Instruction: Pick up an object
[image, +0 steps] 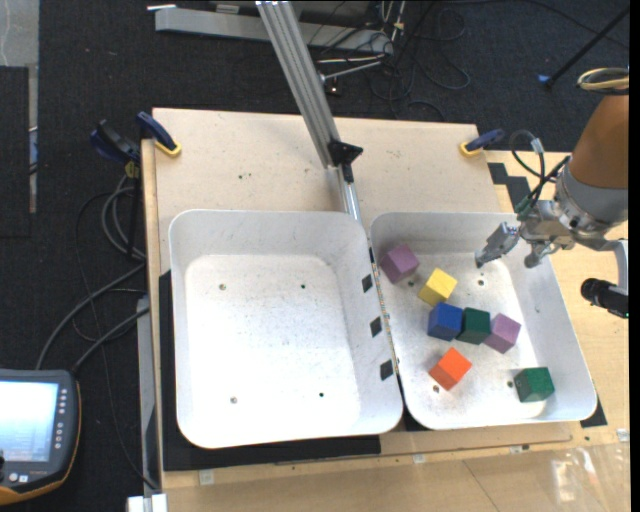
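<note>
While claw (512, 250) hangs wide, yellow cube (437, 287) near, purple cube (400, 262) beyond.

The single camera sat fixed above the bench (300, 150) and looked down at a slant, far enough off to take in both white bins: the left bin (270, 330) and the right bin (560, 340) side by side. The bench's far edge lay toward the top, dark floor and cables beyond it, and the arm (600, 170) entered from the right.
</note>
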